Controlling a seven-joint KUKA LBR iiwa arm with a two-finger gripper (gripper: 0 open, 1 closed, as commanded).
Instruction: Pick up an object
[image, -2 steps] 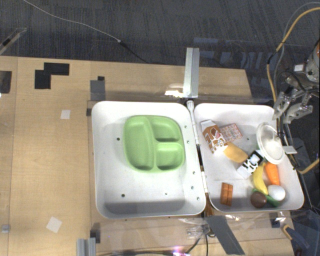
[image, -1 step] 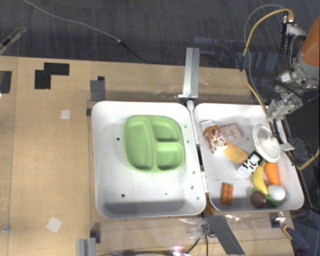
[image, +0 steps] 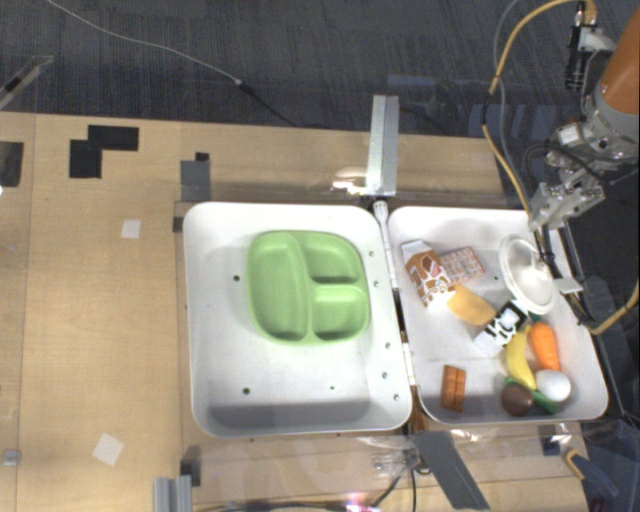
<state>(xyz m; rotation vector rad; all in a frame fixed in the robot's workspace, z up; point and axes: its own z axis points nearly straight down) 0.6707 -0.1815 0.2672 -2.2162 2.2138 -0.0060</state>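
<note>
Now | tool (image: 562, 197) above the right bin's (image: 430, 395) far corner, its state I cannot tell | things lie crowded there: carrot (image: 544, 346), banana (image: 517, 360), white cup (image: 527, 272) | better aim at the brown block (image: 454, 386) (it lies apart), come straight down.

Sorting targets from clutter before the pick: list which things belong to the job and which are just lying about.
For the job: gripper; orange toy carrot; yellow toy banana; white egg; brown chocolate bar; white cup; small printed carton.

Lying about: green divided plastic tray; left white bin.
</note>
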